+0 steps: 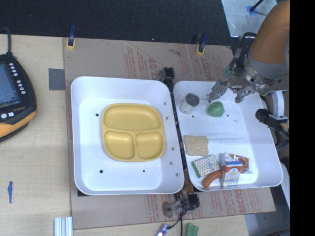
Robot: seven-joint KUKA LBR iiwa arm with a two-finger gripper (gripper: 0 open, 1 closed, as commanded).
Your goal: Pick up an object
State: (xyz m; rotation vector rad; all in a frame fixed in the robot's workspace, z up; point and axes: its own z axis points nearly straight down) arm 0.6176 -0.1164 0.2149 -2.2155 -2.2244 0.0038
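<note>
Green round thing (215,108) sits in the right bin (261,146), near the bin's far end. It looks like a soft lump, almost as wide as it is long, so it has no clear long side and does not point any way I can tell. It lies flat on the white floor of the bin.

The gripper (226,92) hangs just above and a little behind the green thing. Its two fingers are spread apart, one toward the left and one toward the right. Nothing is between them. Whether the left finger touches the green lump, I cannot tell. The grey arm with its orange part (271,28) comes in from the right side.

Just beside the green thing, to its left, is a small round cup with a grey top (189,102). It stands close to the left wall of the same bin.

Nearer to us in that bin lies a tan slice of bread (196,144). Below the bread are a green card (204,165), a little box with red and white on it (232,167), and an orange carrot-shaped thing (212,178). These three lie close together, touching or nearly so.

The left bin (86,132) holds a yellow tray (133,132) with three sections. It lies flat in the middle of the bin.

Both bins rest side by side on the desk (39,166). A black and orange hand controller (14,96) lies at the desk's left edge, well apart from the bins.
</note>
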